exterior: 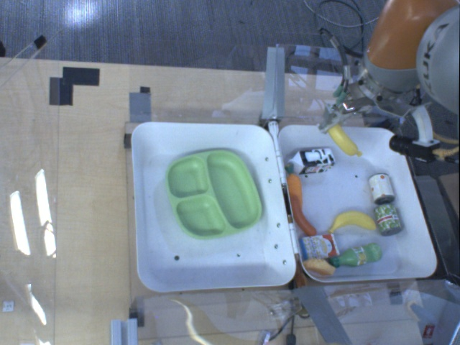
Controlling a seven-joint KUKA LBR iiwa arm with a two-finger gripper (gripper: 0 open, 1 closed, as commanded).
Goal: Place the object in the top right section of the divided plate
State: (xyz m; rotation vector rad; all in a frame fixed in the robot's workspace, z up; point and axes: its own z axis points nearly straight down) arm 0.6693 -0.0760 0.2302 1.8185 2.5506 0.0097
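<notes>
Up at the top of the right bin [424, 264], the gripper [338, 118] has its fingers closed on the top end of a small yellow banana [345, 141]. The banana hangs down at a slant from the fingers, above the far part of the bin floor. The grey arm [431, 42] with its orange band comes in from the top right corner.

Just below and left of the held banana lies a black and white toy car [316, 159]. Along the bin's left wall lies a long orange carrot [298, 205]. On the right side a small white can [381, 188] stands near a little jar [389, 218] with a green label. A second yellow banana [353, 221] lies just left of the jar. Near the front wall lie a small food box [319, 246] and a green bottle [357, 256] on its side.

The left bin [154, 264] holds a green divided plate [213, 192]. It has three sections, one long and two small.
</notes>
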